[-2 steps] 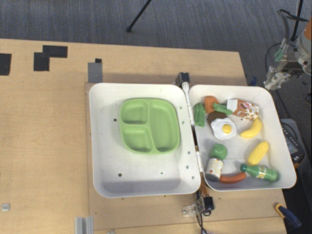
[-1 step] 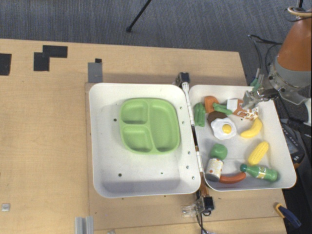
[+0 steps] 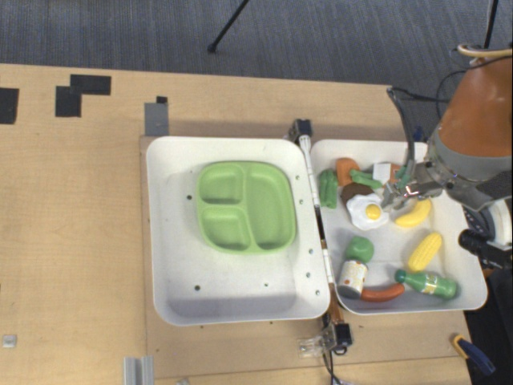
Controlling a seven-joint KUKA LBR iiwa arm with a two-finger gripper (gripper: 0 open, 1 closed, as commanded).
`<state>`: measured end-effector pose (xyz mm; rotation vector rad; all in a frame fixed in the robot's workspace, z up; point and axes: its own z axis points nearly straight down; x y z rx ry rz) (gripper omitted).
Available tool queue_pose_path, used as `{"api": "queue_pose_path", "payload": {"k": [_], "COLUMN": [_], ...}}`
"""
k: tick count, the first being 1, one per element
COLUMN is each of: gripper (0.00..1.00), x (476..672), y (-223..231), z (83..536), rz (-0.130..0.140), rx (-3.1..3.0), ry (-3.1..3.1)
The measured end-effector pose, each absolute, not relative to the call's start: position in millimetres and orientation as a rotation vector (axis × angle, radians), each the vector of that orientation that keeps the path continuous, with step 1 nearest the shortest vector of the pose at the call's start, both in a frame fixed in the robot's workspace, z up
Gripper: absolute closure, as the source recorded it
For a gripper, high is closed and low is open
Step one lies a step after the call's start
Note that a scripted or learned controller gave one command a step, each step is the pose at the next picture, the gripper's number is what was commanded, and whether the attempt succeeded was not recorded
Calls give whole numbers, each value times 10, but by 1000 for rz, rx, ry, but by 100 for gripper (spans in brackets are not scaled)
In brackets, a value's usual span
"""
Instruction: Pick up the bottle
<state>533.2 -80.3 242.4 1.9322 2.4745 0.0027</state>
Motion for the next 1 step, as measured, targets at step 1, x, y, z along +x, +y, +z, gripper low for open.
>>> {"api": "queue_pose_path", "payload": {"k": [1], "gripper": [100], "x": [5047], "y": [-115], "z": [1837], "rz": [1], "rx": [1934], "ry": [2476]}}
